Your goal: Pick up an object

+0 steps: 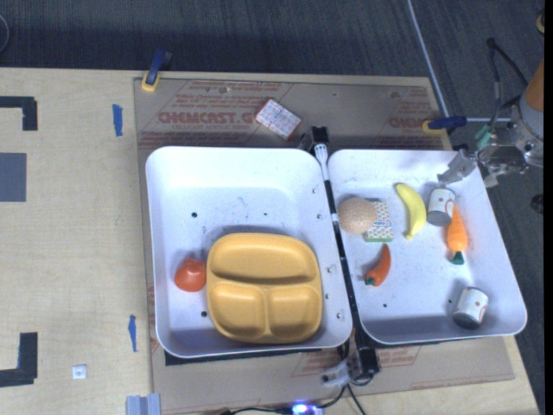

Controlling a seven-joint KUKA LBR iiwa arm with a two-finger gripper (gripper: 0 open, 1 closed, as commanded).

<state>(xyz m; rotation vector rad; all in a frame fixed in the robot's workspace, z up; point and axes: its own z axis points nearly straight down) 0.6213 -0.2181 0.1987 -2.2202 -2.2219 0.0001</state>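
The right bin [510, 314] holds a yellow banana [410, 207], a tan bun [356, 213] against a small patterned block [379, 225], a red chili pepper [378, 266], an orange carrot [455, 233] and two small grey cans [441, 204] [471, 306]. My gripper [467, 164] hangs over the far right corner of this bin, just above and to the right of the upper can and the banana. Nothing shows in its grasp.
The left bin [173, 180] carries a big yellow divided plate [262, 285] with an orange-red tomato [190, 274] at its left side. A small patterned card [277, 118] lies on the board behind the bins. Clamps [155, 67] [445, 124] hold the board's far edge.
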